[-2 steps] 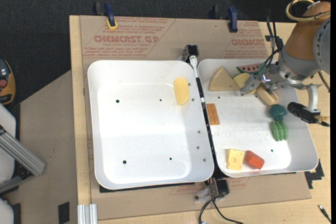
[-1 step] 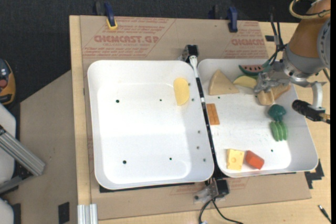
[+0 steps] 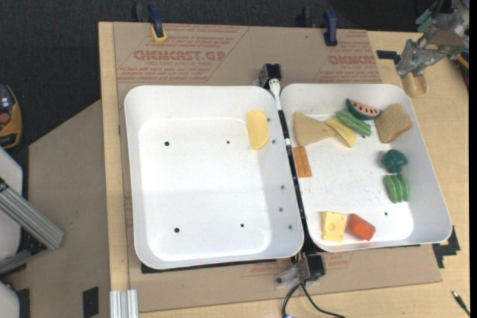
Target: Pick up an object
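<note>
My gripper (image 3: 414, 65) hangs at the far right, just above the back right corner of the right bin (image 3: 426, 223). A small tan shape (image 3: 416, 84) shows right under it; I cannot tell whether it is held. The right bin holds a watermelon slice (image 3: 363, 109), a bread slice (image 3: 393, 123), green beans (image 3: 352, 121), a tan wedge (image 3: 311, 129), a yellow strip (image 3: 343, 134), an orange strip (image 3: 302, 161), a dark green broccoli (image 3: 393, 159), a green pod (image 3: 396, 187), a cheese cube (image 3: 335, 226) and a red piece (image 3: 361, 227). A yellow oval piece (image 3: 257, 129) lies in the left bin (image 3: 141, 182).
Both bins rest on a cardboard sheet (image 3: 112, 160) held by two blue clamps (image 3: 156, 20) at the back edge. A black bracket (image 3: 271, 75) sits between the bins at the back, and cables run out at the front. Wooden furniture stands behind the arm.
</note>
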Robot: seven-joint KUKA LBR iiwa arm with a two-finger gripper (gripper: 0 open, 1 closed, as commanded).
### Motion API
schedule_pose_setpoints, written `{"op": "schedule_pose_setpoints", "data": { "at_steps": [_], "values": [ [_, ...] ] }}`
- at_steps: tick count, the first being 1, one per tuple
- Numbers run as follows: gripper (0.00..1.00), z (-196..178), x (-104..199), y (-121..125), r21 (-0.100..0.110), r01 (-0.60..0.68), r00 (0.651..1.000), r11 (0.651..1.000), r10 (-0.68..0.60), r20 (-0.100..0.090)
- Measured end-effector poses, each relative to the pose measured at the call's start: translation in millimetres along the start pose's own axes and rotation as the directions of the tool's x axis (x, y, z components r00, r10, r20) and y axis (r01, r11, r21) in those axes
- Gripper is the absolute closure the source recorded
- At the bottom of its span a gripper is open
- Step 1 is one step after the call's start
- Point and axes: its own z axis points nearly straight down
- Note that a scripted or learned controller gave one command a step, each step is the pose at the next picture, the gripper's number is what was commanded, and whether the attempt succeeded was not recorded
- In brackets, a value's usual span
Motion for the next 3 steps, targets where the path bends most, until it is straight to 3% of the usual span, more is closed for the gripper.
{"op": "schedule_pose_setpoints", "data": {
  "at_steps": [1, 2, 3],
  "values": [
    [1.00, -163, -53, 36, 0.001, -0.005, 1.000, 1.000, 0.005, 0.005],
    [1.00, -61, 12, -32, 0.034, 0.000, 1.000, 0.999, 0.000, -0.011],
    [1.00, -100, -57, -46, 0.015, -0.010, 1.000, 1.000, 0.010, 0.001]
  ]
}}
